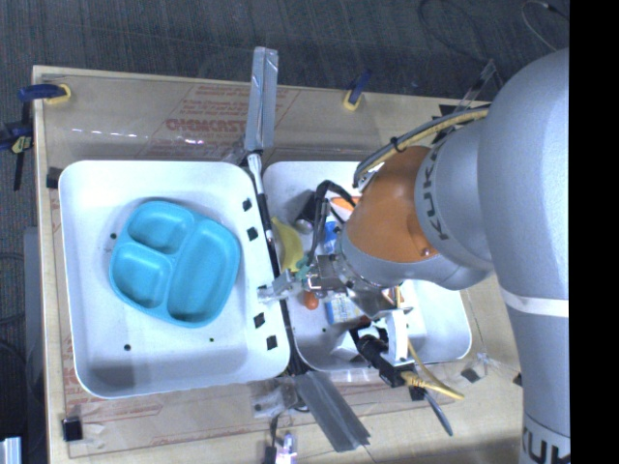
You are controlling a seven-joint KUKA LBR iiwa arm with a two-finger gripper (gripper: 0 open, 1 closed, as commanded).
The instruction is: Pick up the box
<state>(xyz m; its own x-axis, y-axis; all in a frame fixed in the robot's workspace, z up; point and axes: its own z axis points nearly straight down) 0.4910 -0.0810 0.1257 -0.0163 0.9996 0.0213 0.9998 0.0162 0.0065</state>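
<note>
Camera view looks down on 2 white bins set side by side on the bench. The left bin [87, 259] holds a blue divided tray [174, 261] with 3 compartments, lying near its middle. The arm [484, 191], grey with its orange band, reaches in from the right and hangs low over the right bin [450, 327], covering most of it. The gripper [324, 276] sits below the wrist near the bin's left wall, among a crowd of small items; whether it is wide, narrow or holding anything cannot be told. A yellow item [288, 242] lies against the left wall just beside it, and a small blue and white box [338, 307] shows just under the wrist, close to the gripper, partly hidden by the arm.
</note>
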